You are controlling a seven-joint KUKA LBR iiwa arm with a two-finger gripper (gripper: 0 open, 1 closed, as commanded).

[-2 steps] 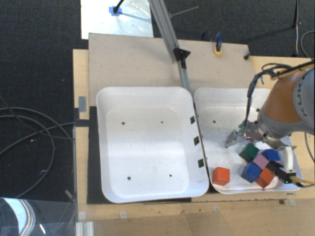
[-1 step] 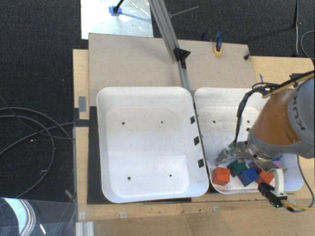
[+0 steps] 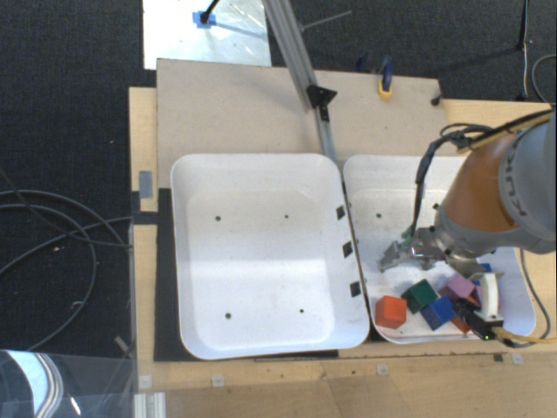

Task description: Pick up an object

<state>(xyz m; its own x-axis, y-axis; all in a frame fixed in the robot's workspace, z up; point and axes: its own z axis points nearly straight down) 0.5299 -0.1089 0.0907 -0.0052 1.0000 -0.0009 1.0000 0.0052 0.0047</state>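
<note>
left bin (image 3: 261, 259) floor open, right bin (image 3: 383, 194) far half open, orange block (image 3: 391, 312), green block (image 3: 422, 294), blue block (image 3: 438, 313) packed at its near edge, slanted pole (image 3: 296, 50) above far rims

Gripper (image 3: 393, 257) sits low inside right bin (image 3: 383, 190). 4 items lie near it at the front wall: orange block (image 3: 391, 311), green block (image 3: 423, 295), blue block (image 3: 438, 312), pink block (image 3: 460, 285).

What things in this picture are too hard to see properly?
Camera view: the right bin's right side is hidden under the arm.
Camera view: the pink block is partly covered by the arm, so its shape is unclear.
Camera view: the gripper is small and blurred; whether it holds anything cannot be told.
</note>
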